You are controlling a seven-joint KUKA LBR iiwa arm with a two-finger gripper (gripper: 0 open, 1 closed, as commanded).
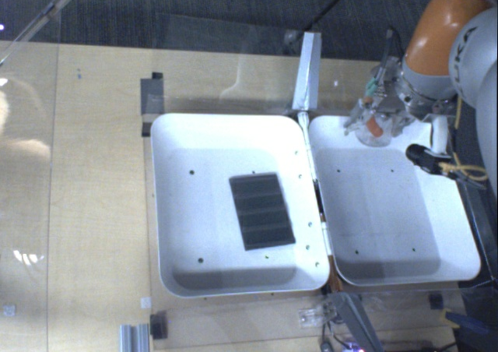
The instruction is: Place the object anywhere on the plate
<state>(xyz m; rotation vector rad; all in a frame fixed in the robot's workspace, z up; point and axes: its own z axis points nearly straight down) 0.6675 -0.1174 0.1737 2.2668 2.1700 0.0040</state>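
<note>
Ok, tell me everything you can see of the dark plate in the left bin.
The plate is a dark grey, nearly black rectangle with a matte look, crossed by faint ridges that divide it into bands. It lies flat on the floor of the left bin, near the middle, turned slightly askew to the bin's walls and touching none of them. The gripper is over the right bin, far from the plate.

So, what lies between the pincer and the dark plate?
In the camera view, between pincer and plate lie bare white bin floor and the bins' adjoining rims.
</note>
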